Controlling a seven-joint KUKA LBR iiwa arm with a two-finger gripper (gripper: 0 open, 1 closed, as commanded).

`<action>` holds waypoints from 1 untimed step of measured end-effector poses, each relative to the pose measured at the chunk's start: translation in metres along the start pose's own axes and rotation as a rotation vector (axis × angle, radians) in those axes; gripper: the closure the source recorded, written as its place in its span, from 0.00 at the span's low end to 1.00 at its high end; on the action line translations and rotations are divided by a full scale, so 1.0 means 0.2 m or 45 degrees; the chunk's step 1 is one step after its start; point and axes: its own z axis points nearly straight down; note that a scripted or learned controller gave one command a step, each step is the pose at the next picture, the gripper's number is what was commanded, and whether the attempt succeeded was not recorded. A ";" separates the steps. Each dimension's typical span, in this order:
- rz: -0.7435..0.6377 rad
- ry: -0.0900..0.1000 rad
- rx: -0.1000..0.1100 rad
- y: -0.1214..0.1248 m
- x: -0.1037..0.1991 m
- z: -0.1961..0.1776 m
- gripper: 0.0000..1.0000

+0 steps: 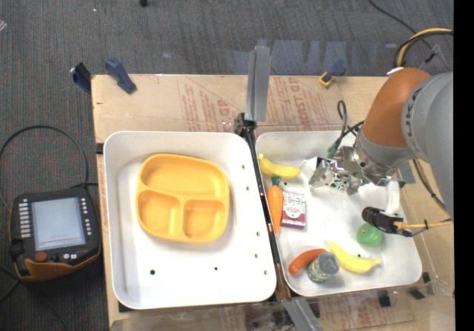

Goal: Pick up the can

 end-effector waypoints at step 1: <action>-0.151 0.001 0.001 -0.02 -0.06 0.00 0.00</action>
